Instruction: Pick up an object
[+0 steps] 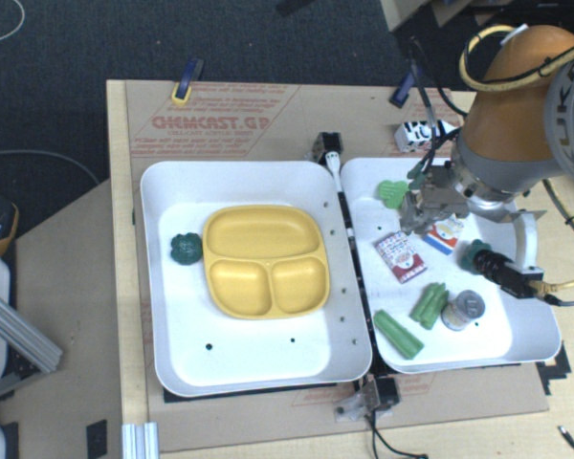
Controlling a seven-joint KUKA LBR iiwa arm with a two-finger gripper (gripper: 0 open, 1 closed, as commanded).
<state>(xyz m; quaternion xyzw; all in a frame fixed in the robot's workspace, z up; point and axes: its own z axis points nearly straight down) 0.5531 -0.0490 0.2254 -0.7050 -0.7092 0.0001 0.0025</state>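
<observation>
Your left bin (163,256) has a green lump (185,248) beside the yellow tray (265,259). Right bin (531,338): red/white packet (400,254), green pieces (413,318), grey disc (464,307), green bit (393,194) up top. Gripper (423,210) sits low just above the packet; can't tell its state or if it's got anything.

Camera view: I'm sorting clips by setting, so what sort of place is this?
Most likely a robotics lab test bench, not a kitchen. A grey and orange arm reaches over two white bins on a board clipped with clamps; loose cables run about, and the bins hold a yellow toy tray and small oddments.
</observation>
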